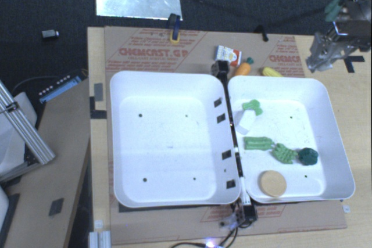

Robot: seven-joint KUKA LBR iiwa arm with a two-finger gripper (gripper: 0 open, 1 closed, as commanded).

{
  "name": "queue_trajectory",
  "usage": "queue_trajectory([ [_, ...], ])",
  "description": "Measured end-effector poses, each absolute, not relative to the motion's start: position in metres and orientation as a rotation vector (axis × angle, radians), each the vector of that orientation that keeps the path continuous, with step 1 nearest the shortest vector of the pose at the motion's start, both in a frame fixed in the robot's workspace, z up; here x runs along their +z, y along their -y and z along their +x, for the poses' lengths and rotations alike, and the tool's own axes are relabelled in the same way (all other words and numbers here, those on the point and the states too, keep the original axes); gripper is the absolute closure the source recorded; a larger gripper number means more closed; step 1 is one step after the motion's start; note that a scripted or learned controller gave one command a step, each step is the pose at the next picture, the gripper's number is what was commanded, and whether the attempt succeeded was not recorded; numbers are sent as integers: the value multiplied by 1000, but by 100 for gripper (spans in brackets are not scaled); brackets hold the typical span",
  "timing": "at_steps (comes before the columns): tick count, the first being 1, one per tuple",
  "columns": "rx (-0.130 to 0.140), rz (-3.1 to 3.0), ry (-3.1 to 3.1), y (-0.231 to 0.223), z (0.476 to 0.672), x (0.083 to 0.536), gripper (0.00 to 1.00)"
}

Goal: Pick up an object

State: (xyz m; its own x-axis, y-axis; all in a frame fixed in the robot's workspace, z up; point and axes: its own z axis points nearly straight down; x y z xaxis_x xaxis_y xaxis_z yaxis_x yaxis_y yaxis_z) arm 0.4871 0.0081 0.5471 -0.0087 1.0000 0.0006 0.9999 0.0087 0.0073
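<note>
The right bin (325, 119) holds a small green piece (252, 105) near its upper left, a pale white piece (246, 121) just below it, a long green piece (258, 143), a ribbed light-green piece (283, 153), a dark green lump (308, 155) and a tan round disc (272, 183) near the front wall. My gripper (323, 55) hangs at the upper right, above the bench and beyond the right bin's far corner, well away from all the pieces. Nothing shows between its fingers.
The left bin (122, 125) sits beside the right one. Behind the bins on the cardboard lie a white and red packet (228, 54), an orange piece (243, 68) and a yellow piece (271, 72). A yellow and blue clamp (174, 29) stands at the back.
</note>
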Motion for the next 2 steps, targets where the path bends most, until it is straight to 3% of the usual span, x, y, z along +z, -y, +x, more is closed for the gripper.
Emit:
queue_trajectory([
  [2, 14, 2197, -2235, -8, 488, 569, 100],
])
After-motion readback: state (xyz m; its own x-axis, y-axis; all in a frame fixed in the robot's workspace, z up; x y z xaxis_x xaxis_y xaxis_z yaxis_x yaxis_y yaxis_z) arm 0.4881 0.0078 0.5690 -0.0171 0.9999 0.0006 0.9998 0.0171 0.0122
